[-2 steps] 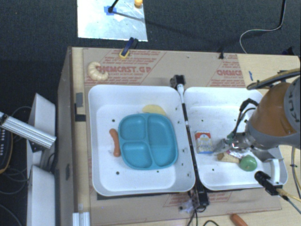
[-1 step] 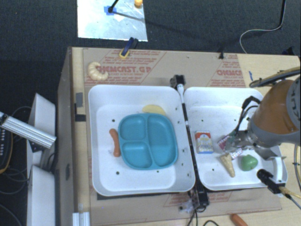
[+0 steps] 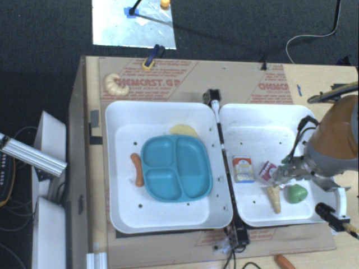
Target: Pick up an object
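Red packet (image 3: 267, 170) beside jaws (image 3: 279, 175) (touching?)

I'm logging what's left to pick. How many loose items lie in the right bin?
4: a small red-and-white packet left of centre, a red wrapper beside it, a tan cone below, a green object beside the cone. The arm may hide more.

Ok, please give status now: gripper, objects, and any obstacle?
Gripper low in right bin, nothing seen held. Green ball, cone, small carton lie close by. Red wrapper crowds the gripper.
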Controlling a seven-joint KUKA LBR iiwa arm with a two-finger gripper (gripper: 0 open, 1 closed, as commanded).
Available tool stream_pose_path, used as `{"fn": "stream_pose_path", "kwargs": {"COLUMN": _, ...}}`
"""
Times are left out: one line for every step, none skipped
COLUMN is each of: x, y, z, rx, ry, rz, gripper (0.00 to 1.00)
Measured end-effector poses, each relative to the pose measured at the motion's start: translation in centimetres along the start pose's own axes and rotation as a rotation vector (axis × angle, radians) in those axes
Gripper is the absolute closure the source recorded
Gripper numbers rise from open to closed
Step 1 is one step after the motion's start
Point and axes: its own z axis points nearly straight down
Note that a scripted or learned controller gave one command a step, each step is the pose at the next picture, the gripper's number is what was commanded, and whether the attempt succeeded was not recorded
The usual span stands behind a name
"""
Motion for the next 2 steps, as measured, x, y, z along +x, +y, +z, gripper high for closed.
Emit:
{"fn": "stream_pose_path", "kwargs": {"x": -0.6, "y": 1.4, "z": 1.9, "rx": -0.004, "ry": 0.001, "rz": -0.001, "gripper": 1.0}}
{"fn": "stream_pose_path", "kwargs": {"x": 2.3, "y": 1.9, "z": 1.9, "rx": -0.02, "ry": -0.013, "rz": 0.002, "gripper": 1.0}}
